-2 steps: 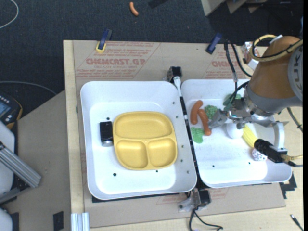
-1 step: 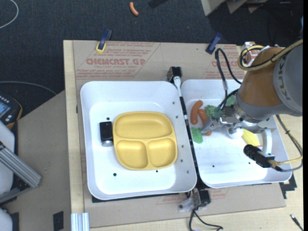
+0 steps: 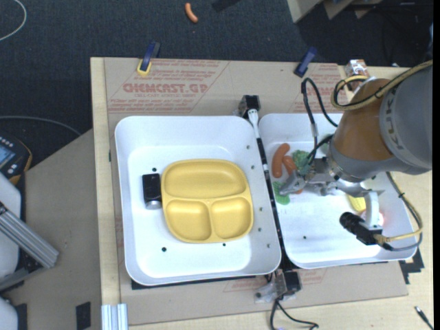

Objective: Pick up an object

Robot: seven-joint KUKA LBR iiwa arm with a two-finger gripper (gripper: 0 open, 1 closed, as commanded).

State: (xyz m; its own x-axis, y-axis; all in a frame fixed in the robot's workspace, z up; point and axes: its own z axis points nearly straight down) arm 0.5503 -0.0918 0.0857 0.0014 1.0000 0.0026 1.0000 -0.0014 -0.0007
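In the right bin (image 3: 323,249), the hand (image 3: 294,182) sits low by an orange sausage (image 3: 280,160) and green toy (image 3: 301,160); can't tell its grip.

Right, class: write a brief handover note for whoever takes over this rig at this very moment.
Gripper: low in the right bin, at its left side, beside the sausage and green toy; nothing seen between its fingers.
Things: yellow item partly hidden under the arm. Left bin holds the yellow tray and a black block.
Done: nothing lifted yet.
Left: grasp an object and raise it.
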